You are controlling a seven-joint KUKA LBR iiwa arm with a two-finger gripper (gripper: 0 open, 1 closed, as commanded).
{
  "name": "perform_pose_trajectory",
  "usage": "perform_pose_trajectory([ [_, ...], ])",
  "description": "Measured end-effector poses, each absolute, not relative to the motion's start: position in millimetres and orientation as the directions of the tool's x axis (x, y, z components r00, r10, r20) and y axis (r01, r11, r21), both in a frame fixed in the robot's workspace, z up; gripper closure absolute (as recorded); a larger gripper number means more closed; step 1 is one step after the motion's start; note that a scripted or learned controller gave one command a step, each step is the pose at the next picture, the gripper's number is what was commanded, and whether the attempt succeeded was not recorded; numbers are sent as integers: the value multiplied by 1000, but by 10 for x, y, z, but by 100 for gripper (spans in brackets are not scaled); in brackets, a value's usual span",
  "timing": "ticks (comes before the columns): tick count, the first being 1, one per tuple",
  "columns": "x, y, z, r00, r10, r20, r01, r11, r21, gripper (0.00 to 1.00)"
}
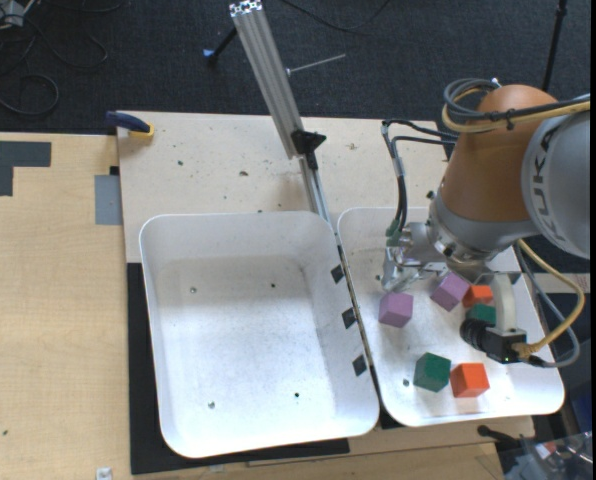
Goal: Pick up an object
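The gripper (399,274) hangs over the left part of the right bin (538,400), under the arm's orange band. A purple cube (396,309) lies just below it, at the near side of the gripper tip. A second purple cube (448,291) sits to the right, next to a small orange block (479,292) and a dark green piece (481,314). Nearer the front edge rest a green cube (431,372) and an orange cube (469,379). Whether the gripper touches the first purple cube cannot be made out.
The left bin (168,268) stands beside the right one, with a divider wall bearing black clips (348,318) between them. A slanted metal rail (278,98) rises behind the bins. A black cable plug (493,341) hangs by the arm on the right.
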State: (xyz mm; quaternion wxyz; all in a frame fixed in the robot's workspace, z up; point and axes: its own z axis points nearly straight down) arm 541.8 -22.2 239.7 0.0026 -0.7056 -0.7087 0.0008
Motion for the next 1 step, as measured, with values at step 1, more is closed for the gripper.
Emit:
perform_pose_trajectory([
  [1, 5551, 294, 2471, -4, 1000, 2, 1000, 4, -2, 100],
])
